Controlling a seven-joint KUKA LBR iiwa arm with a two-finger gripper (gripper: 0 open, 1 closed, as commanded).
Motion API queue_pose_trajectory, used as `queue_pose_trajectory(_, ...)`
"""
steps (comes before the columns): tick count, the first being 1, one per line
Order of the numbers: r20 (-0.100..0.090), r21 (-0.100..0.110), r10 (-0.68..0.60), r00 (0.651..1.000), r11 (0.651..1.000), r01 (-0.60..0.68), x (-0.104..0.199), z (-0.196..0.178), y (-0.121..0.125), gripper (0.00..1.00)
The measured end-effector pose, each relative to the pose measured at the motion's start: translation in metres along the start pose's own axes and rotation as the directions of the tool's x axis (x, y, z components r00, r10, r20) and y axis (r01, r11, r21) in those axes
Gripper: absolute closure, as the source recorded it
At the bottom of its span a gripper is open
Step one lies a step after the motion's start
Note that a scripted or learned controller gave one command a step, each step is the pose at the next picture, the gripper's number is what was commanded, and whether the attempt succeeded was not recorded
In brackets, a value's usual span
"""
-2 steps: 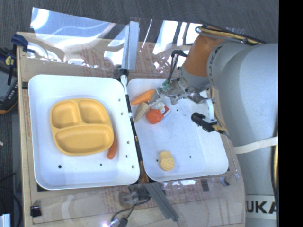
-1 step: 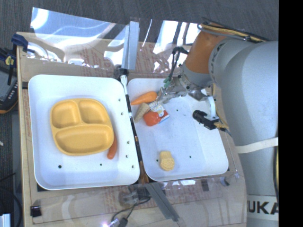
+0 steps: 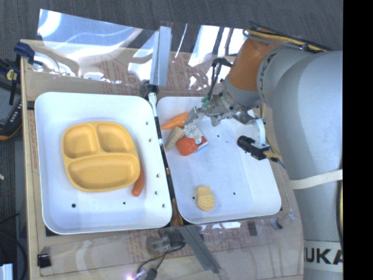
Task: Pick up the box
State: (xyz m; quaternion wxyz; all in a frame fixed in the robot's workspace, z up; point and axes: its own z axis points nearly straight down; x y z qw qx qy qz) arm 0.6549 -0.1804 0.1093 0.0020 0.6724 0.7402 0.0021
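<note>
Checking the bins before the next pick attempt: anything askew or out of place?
Mostly the sausage: it lies loose on the left bin floor against the yellow divided tray, not in a compartment. In the right bin, the carrot, box and red item sit jumbled near the end effector.

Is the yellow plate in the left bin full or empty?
Empty. The yellow plate shows three bare compartments; the sausage lies beside it in the left bin.
</note>
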Motion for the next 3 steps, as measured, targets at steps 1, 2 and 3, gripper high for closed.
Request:
queue_pose_trajectory(1,-0.001,0.009,-0.03,1.0,0.999,0.03,0.014,0.018,-0.034,0.0)
queue_pose_trajectory(2,0.0,0.012,-0.034,0.999,0.999,0.034,0.013,0.008,-0.034,1.0)
queue_pose_trajectory(3,0.0,0.004,-0.085,0.996,0.996,0.085,-0.022,-0.095,0.002,1.0)
